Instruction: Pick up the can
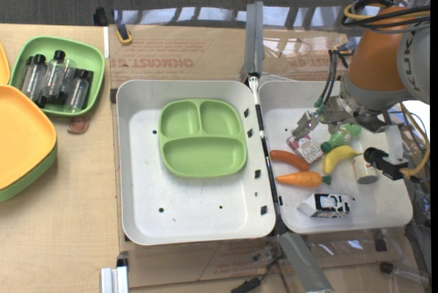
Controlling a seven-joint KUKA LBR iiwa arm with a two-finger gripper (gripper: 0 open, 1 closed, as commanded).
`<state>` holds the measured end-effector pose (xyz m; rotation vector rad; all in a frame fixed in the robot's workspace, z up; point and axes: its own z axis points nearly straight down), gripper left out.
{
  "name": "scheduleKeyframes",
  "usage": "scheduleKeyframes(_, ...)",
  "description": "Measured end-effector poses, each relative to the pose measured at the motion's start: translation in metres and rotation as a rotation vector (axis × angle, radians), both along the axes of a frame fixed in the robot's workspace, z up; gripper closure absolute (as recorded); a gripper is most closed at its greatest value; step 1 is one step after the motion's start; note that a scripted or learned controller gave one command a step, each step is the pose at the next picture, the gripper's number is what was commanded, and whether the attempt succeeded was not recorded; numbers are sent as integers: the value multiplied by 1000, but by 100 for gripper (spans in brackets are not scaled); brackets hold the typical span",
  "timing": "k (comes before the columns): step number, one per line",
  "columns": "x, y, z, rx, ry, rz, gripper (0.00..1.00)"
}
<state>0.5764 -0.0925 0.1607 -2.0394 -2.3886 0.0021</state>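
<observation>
Two white bins [137, 168] sit side by side. The left one holds one green divided plate [202, 137]. In the right one I count two carrots [299, 179], one banana [337, 158], one can [365, 168], one small carton [327, 205] and one pink packet [305, 146]. Off left, one green tray [89, 55] carries about four vials [51, 79].

bins [137, 168]: white
tray [202, 137]: light green
carrots [299, 179]: orange, green tops
banana [337, 157]: yellow
can [365, 168]: pale cream
carton [327, 205]: white with black print
packet [306, 146]: pink and white
plates [24, 141]: orange
bench [55, 230]: tan wood
arm [383, 59]: grey, orange band
</observation>
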Motion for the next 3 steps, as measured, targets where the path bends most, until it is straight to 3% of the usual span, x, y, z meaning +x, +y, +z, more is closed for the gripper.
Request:
scheduleKeyframes(1, 10, -7, -70, 0, 1, 21, 0)
scheduleKeyframes(2, 10, -9, -62, 0, 2, 17, 100)
scheduleKeyframes(3, 49, 15, 50, -2, 1, -261, 100)
